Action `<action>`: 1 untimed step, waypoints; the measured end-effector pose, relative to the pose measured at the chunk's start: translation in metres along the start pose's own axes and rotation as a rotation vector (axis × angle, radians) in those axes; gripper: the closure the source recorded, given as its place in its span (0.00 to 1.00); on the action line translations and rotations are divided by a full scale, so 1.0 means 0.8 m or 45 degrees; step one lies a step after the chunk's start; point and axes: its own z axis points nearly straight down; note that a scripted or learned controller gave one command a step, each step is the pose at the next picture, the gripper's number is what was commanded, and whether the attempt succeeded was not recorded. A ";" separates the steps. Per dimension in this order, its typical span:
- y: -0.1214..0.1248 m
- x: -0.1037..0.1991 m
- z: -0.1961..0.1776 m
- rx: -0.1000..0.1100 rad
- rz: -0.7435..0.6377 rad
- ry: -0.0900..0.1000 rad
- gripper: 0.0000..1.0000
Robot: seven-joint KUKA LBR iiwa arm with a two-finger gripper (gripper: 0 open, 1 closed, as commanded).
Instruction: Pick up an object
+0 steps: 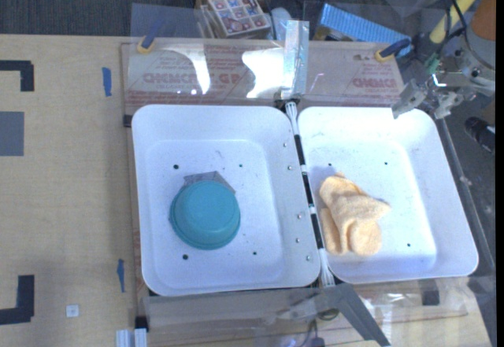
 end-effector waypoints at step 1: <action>-0.022 0.050 0.150 -0.002 -0.147 -0.001 0.00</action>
